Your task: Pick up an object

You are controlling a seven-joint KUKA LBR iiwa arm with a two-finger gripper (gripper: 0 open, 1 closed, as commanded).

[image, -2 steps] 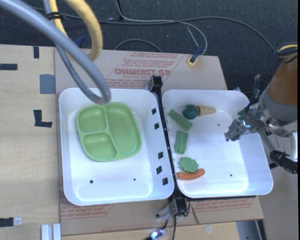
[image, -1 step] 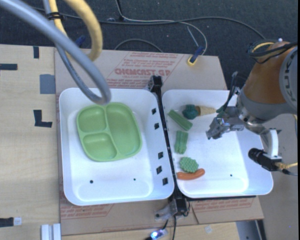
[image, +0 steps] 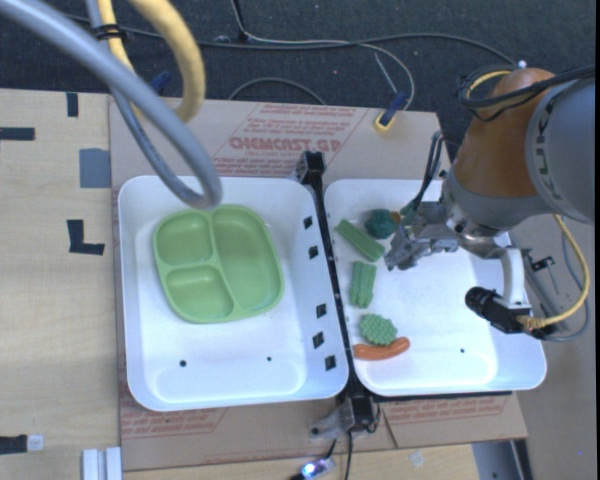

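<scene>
Arm (image: pixel 520 158) comes in from the right, grey body with the orange band above the wrist, over the right bin (image: pixel 480 363). End effector (image: pixel 408 251) sits low over the upper-left part of that bin, fingers pointing toward the bin divider. Cannot tell whether it is apart or together; the tips are dark and blurred against the wrist hardware. Nothing visible between the fingers.

Objects in the right bin, all in its left half:
- dark teal round piece (image: pixel 381 222), just left of the end effector, near the top
- light green flat bar (image: pixel 359 239), lying at a slant, just beside the teal piece on its lower left
- green ridged block (image: pixel 362 283), roughly upright in view, below the bar, lower left of the end effector
- green bumpy round piece (image: pixel 377 328), further down
- orange sausage-shaped item (image: pixel 382 348), lying horizontally, touching or just under the bumpy piece

Closest to the fingertips are the teal piece and the slanted bar; contact cannot be made out.

Left bin (image: pixel 150 368) holds a green three-compartment plate (image: pixel 218 263) in its upper half, lying flat. A grey hose (image: pixel 130 88) crosses above the left bin's top corner, with a yellow hose (image: pixel 170 28) next to it.

Both bins rest on cardboard (image: pixel 280 138) on the bench (image: pixel 40 298). Black cables (image: pixel 310 43) run along the dark floor at the top.
</scene>
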